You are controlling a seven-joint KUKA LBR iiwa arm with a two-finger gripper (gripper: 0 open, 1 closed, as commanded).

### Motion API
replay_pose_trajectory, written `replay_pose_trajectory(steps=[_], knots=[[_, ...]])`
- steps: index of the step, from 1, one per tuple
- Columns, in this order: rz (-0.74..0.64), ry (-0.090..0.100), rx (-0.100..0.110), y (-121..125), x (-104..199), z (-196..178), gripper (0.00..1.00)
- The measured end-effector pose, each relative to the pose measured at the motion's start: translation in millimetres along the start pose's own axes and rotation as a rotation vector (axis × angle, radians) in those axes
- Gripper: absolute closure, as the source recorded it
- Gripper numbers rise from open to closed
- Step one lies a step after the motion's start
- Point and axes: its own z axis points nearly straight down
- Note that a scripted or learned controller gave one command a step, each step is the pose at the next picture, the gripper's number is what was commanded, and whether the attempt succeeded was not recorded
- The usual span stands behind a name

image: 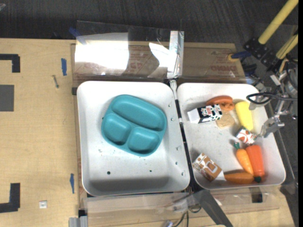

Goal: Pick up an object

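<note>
Reaches in from the right edge with the arm (285,86), mostly a tangle of grey metal and black cable there, and hangs the gripper (270,125) over the right-hand rim of the right bin (215,91), just beside a yellow banana (244,115) and a small red-and-white packet (245,136). Cannot tell whether clenched or released; holds nothing that can be seen. Keeps the pickable toys all in that right bin: an orange-red tomato (220,100) at the back, a black-and-white carton (206,113) next to a slice of bread (226,120), two carrots (251,159) standing side by side near the front right, an orange sausage (239,177) lying along the front wall, and a brown-and-white box (208,167) at the front left. Bears print on the carton and the box, too small to read. Holds in the left bin (90,126) a teal divided plate (134,123) alone. Rests both bins on a cardboard sheet (208,60) with faint brown lettering, unreadable, part of it under glaring clear plastic (123,51). Sits on a pale wooden bench (35,126) with black corner marks and bits of blue tape, dark floor beyond, yellow bars (282,13) at the top right.
</note>
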Motion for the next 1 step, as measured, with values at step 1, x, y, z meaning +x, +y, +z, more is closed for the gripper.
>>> replay_pose_trajectory(steps=[1], knots=[[0.147,-0.016,0.005,-14.9,58.3,156.3,0.00]])
